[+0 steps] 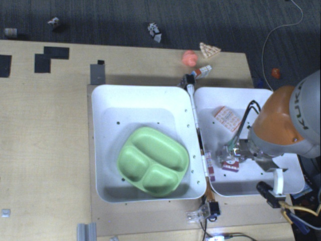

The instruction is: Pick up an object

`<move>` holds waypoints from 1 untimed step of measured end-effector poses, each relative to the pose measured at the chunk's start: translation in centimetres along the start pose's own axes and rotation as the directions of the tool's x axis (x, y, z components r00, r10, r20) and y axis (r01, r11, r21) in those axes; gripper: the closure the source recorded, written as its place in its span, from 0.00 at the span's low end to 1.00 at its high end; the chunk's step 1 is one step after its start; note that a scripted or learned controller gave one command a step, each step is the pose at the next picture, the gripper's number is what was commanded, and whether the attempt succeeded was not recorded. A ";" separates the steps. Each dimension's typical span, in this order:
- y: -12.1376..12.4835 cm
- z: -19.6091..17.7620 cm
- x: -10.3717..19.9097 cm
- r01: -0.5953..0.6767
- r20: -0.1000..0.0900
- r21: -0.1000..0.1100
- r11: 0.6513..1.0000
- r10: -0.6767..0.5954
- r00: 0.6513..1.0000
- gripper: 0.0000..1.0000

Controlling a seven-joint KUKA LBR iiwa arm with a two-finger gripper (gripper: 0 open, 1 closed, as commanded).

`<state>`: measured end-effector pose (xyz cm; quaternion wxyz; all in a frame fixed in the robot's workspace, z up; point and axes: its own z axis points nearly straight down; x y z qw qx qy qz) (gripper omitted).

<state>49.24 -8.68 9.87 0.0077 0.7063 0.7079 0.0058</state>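
A green divided plate [153, 159] lies in the left bin [108, 109], tilted toward its front right corner. In the right bin [261, 97] a pale pink-checked packet [226, 117] lies near the back. A small red and white object [230, 165] sits lower down, near the bin's left wall. My gripper [233, 154] hangs low over the right bin, directly above or on that small object; the grey wrist and orange band [276, 122] rise behind it to the right. Whether the small object is gripped is not visible.
Behind the bins on the bench lie a pink ball [189, 58], a patterned triangular piece [209, 49] and a small red and white tube [200, 72]. A black cable [247, 115] loops off the wrist. Small litter lies on the dark floor beyond.
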 end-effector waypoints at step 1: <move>-0.1 -8.6 6.5 0.002 -0.004 0.015 1.000 -0.002 1.000 1.00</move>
